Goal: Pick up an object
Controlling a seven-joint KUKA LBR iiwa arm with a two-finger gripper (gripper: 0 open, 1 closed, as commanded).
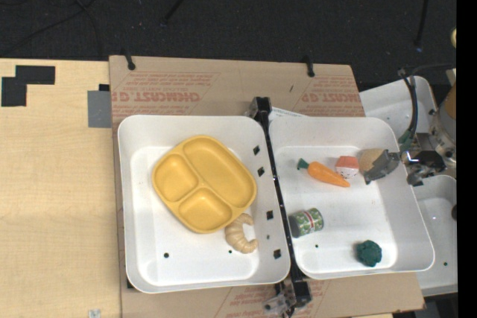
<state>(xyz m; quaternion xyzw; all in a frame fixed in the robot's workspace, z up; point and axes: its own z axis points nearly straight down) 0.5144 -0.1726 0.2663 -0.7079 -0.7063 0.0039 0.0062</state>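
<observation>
Approach phase, by my reading: nothing sits between the fingers, so no object is picked yet. Gripper (pixel 387 162) is at the right rim of the right bin (pixel 417 249), with a grey finger (pixel 378 166) angled down and leftward into the bin; the fingers look parted and hold nothing. Nearest candidates: a small red-and-white block (pixel 346 167) just left of the fingertip, and a toy carrot (pixel 328 173) touching or nearly touching that block. Green-labelled can (pixel 306 222) lies on its side nearer the bin divider; dark green lump (pixel 368 252) sits near the bin's front right corner, well apart from the rest. Left bin (pixel 141 257) holds a yellow sectioned plate (pixel 203 182) and a pale croissant-shaped toy (pixel 241 233). To do this step well: commit to one target, centre the jaws over it, and close across the narrow axis; block and carrot crowd each other, so a stray finger could nudge one. Arm enters from the right, wrist low by the bin's edge.
</observation>
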